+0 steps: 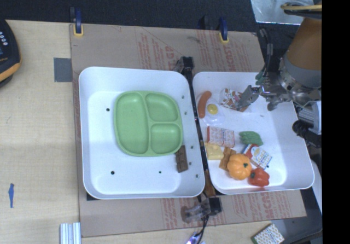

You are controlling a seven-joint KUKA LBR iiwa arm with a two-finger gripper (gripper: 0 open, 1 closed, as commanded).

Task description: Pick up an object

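Observation:
My gripper [260, 100] hangs over the far part of the right bin [290, 144], open, with nothing between its fingers. Its left finger [248, 97] is next to a clear crinkled packet [232, 98], touching or nearly touching its edge. Toward the bin's near side lie a red-printed packet [221, 136], a green piece [250, 138], an orange pepper [239, 166], a red piece [259, 178], a yellow block [214, 151] and a small white-blue packet [262, 157]. A sausage [203, 103] and a small yellow piece [212, 109] lie by the bin's left wall.
The left bin [95, 128] holds a green divided plate [147, 122] and a brown block [181, 159] near its right wall. The arm's grey body [303, 62] stands over the right bin's far right corner. Clamps hold the cardboard base at the back.

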